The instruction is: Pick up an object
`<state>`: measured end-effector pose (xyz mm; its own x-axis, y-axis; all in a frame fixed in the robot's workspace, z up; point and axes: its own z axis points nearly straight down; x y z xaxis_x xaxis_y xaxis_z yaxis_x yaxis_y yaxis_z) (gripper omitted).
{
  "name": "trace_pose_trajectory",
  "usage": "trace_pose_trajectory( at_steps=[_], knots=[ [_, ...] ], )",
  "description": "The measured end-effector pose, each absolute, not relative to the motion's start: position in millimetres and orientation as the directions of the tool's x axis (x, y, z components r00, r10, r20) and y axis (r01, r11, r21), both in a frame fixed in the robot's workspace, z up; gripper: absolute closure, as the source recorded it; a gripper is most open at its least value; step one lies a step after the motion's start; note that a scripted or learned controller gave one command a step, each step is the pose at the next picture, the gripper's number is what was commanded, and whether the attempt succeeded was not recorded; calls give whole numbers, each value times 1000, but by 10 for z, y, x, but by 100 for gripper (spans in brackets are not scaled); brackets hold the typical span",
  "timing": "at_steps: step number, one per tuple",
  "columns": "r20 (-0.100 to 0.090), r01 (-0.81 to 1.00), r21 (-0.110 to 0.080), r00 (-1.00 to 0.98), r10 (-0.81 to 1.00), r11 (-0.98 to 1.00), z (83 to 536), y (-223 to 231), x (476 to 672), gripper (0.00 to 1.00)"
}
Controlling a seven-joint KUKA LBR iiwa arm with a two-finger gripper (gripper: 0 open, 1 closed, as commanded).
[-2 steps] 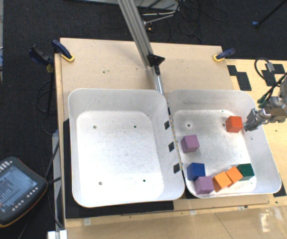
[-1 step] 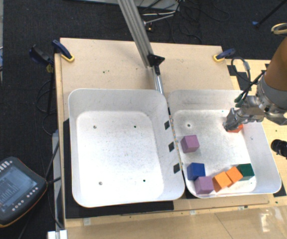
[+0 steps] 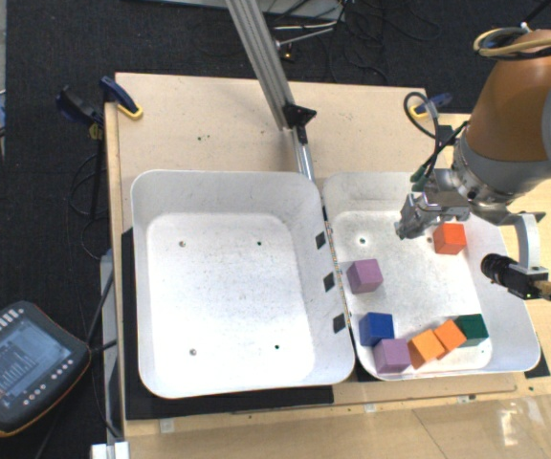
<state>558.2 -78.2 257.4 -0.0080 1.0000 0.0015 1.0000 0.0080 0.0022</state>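
Note:
The right bin (image 3: pixel 352 204) holds several small cubes. A red-orange cube (image 3: pixel 450 238) lies near its back right, and my gripper (image 3: pixel 417 222) hangs just left of it, close to touching. A purple cube (image 3: pixel 364 275) sits mid-bin, below and left of the gripper. Along the bin's front edge are a blue cube (image 3: pixel 376 328), a second purple cube (image 3: pixel 392 355), two orange cubes (image 3: pixel 428 344) (image 3: pixel 451 335) and a green cube (image 3: pixel 471 329). The wrist hides the gripper's tips.
The left bin (image 3: pixel 161 199) stands beside the right one. A metal pole (image 3: pixel 261 51) slants down to the bins' shared back corner. A clamp (image 3: pixel 118 98) sits at the bench's back left, and a pendant (image 3: pixel 17 361) lies off the bench at the front left.

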Motion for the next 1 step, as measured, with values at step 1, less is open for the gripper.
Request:
trace_pose_trajectory(
  at_steps=[1],
  knots=[
    [1, 1000, 2, -8, 1000, 8, 2621, -290, 5727, 100]
  ],
)
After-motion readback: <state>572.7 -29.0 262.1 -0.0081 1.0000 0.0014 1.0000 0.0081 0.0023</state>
